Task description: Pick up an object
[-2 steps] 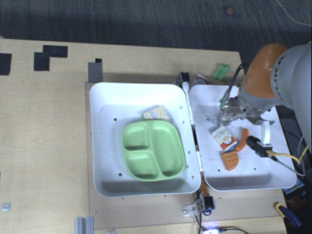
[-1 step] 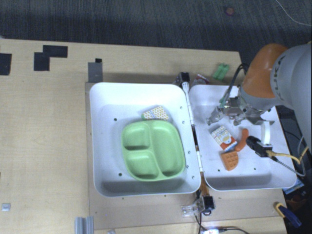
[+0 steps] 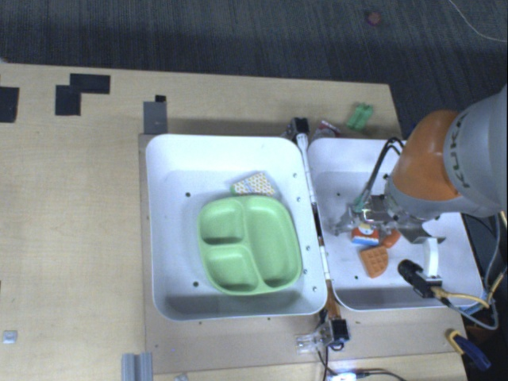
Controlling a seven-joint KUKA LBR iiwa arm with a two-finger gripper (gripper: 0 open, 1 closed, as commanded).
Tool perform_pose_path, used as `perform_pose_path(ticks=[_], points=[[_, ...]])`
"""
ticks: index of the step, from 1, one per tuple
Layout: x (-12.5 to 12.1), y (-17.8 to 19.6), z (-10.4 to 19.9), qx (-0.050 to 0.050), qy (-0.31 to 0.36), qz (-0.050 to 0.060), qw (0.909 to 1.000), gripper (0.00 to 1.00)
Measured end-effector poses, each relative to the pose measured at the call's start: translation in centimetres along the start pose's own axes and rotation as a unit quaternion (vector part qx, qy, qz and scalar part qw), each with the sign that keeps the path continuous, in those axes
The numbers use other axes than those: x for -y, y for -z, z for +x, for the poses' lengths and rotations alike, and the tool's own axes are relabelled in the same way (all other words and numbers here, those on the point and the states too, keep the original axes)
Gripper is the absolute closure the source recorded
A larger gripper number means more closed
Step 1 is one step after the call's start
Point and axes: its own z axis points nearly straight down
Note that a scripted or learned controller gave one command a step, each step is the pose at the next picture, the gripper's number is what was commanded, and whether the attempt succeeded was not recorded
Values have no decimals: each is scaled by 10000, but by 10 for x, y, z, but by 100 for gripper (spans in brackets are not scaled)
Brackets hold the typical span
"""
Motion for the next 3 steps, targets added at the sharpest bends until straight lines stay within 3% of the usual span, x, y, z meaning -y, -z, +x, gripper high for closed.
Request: perform_pose_path(ticks=[1,2,3], points=[[-2,11,0,3,6,-30,10000,100],[55,99,35,-10,15,20,10000,100],[55,98,40,-10,13,24,10000,100]])
